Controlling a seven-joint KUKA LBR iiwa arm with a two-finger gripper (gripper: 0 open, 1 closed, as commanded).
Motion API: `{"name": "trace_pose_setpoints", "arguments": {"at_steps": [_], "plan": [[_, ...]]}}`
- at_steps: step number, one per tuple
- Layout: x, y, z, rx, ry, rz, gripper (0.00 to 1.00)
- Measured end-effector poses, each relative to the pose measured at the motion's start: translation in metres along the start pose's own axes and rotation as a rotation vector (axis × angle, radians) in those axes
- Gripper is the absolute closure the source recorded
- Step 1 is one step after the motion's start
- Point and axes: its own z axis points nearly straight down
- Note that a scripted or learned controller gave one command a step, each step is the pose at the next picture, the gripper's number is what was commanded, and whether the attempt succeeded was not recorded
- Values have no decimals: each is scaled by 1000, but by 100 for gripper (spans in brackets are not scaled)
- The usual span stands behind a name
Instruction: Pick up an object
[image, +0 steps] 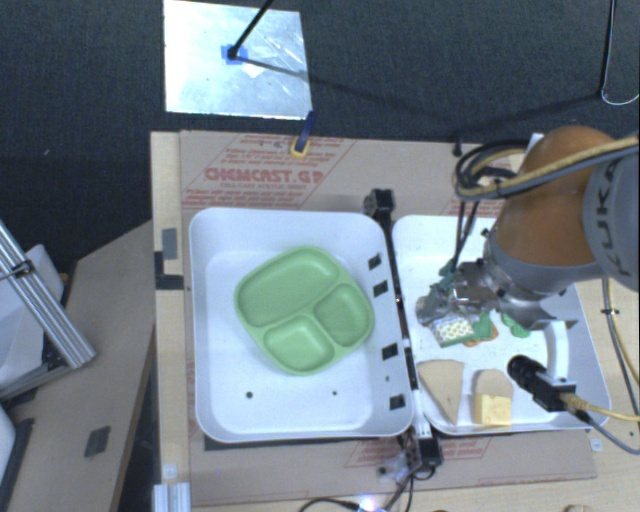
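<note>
The gripper (447, 298), open or closed I cannot tell, hangs over the left side of the right bin (425, 236), touching or just above a spotted packet (453, 329), with a tan wedge (443, 388) nearer and a green plate (303, 309) in the left bin (215, 300).

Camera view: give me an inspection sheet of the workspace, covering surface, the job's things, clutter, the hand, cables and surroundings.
Surface: brown bench bearing a left bin and a right bin, both white.
Job's things: green divided plate in the left bin; tan wedge, tan-and-yellow block, speckled piece and green piece in the right bin.
Clutter: nothing seen.
Hand: hand low over the right bin, at the speckled piece; grip cannot be told.
Cables: cable bundle looped beside the arm.
Surroundings: dark carpet, shiny sheet, metal frame at the left.
</note>
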Motion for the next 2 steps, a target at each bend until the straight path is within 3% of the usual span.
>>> {"name": "trace_pose_setpoints", "arguments": {"at_steps": [1,2], "plan": [[25,-5,13,-1,-1,1,100],[12,-18,8,-1,-2,9,100]]}}
